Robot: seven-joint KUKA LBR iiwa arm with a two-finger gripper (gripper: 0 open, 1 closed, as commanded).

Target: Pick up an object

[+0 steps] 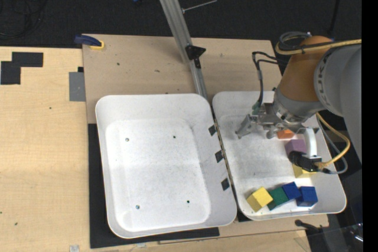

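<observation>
My gripper (256, 130) hangs over the upper middle of the right bin (251, 171), and its fingers stand open with nothing between them. Just to its right lie an orange block (285, 134) and a purple block (297, 145), partly covered by the wrist. Along the bin's near right corner sit a yellow block (258, 198), a green block (277, 198) and two blue blocks (290, 190) (307, 196). Another yellow piece (302, 170) shows under a black cable end.
The left bin (153, 162) lies beside the right one, with black clips (217, 155) along the shared rim. A slanted metal rail (177, 26) rises behind the bins. The arm's orange band (301, 77) and cables crowd the right bin's far right side.
</observation>
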